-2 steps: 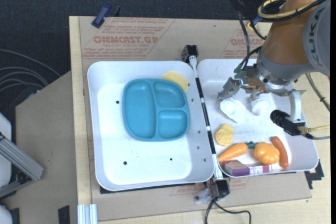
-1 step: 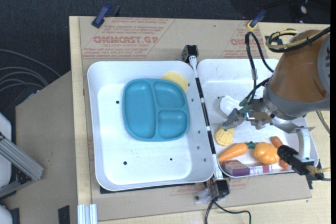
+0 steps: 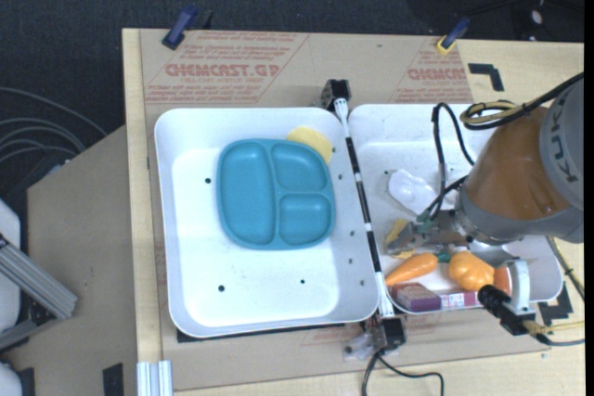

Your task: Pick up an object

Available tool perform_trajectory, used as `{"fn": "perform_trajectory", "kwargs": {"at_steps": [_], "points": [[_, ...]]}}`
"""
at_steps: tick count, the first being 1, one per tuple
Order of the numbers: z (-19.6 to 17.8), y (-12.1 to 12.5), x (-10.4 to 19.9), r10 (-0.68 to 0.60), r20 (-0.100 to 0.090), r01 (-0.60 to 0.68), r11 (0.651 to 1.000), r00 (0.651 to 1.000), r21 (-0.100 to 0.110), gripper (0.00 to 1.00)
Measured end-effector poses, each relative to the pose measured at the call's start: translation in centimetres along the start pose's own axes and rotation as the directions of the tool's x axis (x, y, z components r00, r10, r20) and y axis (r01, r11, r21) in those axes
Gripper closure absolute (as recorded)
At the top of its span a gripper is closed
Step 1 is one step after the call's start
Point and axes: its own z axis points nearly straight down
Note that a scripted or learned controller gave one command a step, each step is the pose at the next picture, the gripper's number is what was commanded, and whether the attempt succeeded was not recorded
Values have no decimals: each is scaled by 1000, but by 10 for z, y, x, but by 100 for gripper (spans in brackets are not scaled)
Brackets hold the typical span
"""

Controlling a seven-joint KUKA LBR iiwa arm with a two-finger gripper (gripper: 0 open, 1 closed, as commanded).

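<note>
In the right bin (image 3: 390, 127), my gripper (image 3: 434, 235) reaches down from the grey and orange arm (image 3: 520, 176) into a cluster of objects near the front. An orange carrot (image 3: 411, 267) lies just below the gripper. To the carrot's right is a rounded orange-yellow object (image 3: 471, 271). A tan, brownish item (image 3: 401, 236) sits right at the gripper's left side. A purple and white box (image 3: 429, 298) rests against the front wall. A pale, clear-white object (image 3: 409, 189) lies farther back. The arm hides the bin's right part.
The left bin (image 3: 186, 227) holds a blue divided plate (image 3: 274, 192) with a yellow object (image 3: 314, 142) behind its far right corner. A ridge (image 3: 360, 199) separates the two bins. Black cables (image 3: 464, 121) loop above the arm. The cardboard bench top (image 3: 232, 65) surrounds both bins.
</note>
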Motion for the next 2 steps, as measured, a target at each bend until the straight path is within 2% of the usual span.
{"fn": "perform_trajectory", "kwargs": {"at_steps": [2], "points": [[-2, 162, 4, -1, 1, 1, 1000, 1000, -8, 0]]}}
